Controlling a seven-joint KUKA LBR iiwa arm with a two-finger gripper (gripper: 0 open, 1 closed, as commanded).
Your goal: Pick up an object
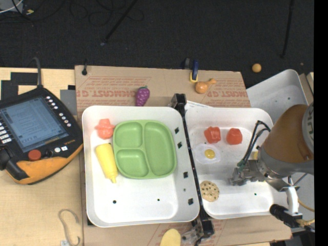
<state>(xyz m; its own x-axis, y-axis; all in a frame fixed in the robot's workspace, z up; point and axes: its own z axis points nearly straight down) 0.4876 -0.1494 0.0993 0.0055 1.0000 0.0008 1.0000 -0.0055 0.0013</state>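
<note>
In the right bin (241, 209) lie two red blocks (212, 135) (234, 136), a fried egg toy (209, 154) and a cookie (209, 190). My gripper (241, 177) hangs low over the right bin's floor, to the right of the cookie and below the red blocks. Nothing shows between its tips. The left bin (133, 204) holds a green divided plate (143, 148), a yellow bottle-shaped toy (107, 161) and a pink toy (104, 129).
A purple grape toy (142, 95) and an orange pear toy (203, 85) lie on the cardboard behind the bins. A teach pendant (36, 132) rests at the left. A yellow object (171, 237) sits at the front edge. An orange ball (256, 67) lies far back right.
</note>
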